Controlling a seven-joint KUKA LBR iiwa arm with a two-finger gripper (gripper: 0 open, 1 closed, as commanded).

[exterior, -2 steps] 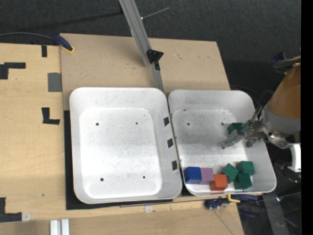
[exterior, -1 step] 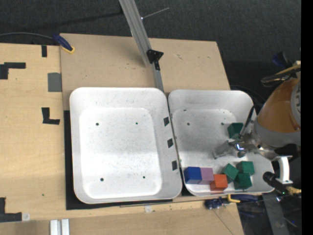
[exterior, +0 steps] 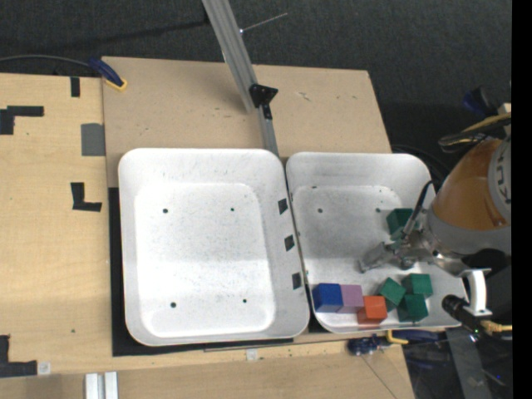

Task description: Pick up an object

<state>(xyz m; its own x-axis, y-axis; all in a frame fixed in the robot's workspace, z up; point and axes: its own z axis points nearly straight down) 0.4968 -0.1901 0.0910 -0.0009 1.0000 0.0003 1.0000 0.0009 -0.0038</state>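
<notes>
My gripper (exterior: 384, 254) hangs low over the right bin (exterior: 349, 173), in its right half, with the grey and orange arm (exterior: 474, 198) reaching in from the right. A green block (exterior: 399, 220) lies just above and behind the gripper, partly covered by it. Along the bin's front edge sit a blue block (exterior: 328, 296), a purple block (exterior: 352, 296), an orange block (exterior: 374, 307) and three green blocks (exterior: 392, 290), (exterior: 421, 285), (exterior: 412, 307). Nothing shows between the gripper and these blocks.
The left bin (exterior: 199, 160) sits beside the right one on the wooden bench. A slanted metal rod (exterior: 233, 40) runs from the top down to where the two bins meet. Cables and fittings crowd the right edge near the arm.
</notes>
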